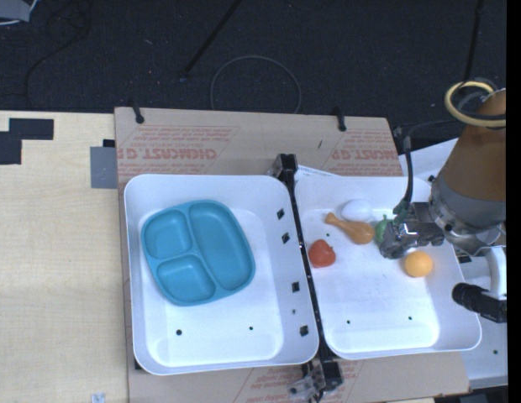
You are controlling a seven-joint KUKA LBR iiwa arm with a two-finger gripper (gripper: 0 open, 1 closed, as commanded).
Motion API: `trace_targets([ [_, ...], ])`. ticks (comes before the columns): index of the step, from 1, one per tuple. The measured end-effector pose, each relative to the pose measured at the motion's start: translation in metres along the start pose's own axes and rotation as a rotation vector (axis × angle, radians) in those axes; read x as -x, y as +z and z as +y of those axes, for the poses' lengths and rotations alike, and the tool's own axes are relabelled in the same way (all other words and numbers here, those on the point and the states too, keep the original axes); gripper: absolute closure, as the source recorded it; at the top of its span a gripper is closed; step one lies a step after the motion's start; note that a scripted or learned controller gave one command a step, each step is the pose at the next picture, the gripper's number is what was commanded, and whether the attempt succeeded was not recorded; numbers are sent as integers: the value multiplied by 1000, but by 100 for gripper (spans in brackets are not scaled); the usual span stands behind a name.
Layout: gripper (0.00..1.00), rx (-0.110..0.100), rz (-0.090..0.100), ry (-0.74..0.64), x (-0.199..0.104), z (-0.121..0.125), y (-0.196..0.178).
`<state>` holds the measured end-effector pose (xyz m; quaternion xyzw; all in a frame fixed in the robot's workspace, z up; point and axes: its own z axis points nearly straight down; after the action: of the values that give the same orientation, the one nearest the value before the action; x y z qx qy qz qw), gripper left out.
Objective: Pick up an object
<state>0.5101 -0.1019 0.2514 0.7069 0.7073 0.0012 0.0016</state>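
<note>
Left bin: a blue divided plate. Right bin: a red object near the divider, a tan drumstick-shaped toy, a white egg-like object. End effector, grip state indiscernible, poised just beside an orange ball.

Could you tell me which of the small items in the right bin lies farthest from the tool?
The red item, lying close to the divider between the bins. The white one, the tan one and the orange ball all lie nearer the tool.
</note>
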Motion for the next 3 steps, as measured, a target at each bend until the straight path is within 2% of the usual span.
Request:
trace_targets([
  [1, 100, -5, 1, 0, 1, 0, -16],
  [2, 100, -9, 3, -3, -51, -4, -2],
  [3, 100, -10, 2, -3, -103, 4, 15],
])
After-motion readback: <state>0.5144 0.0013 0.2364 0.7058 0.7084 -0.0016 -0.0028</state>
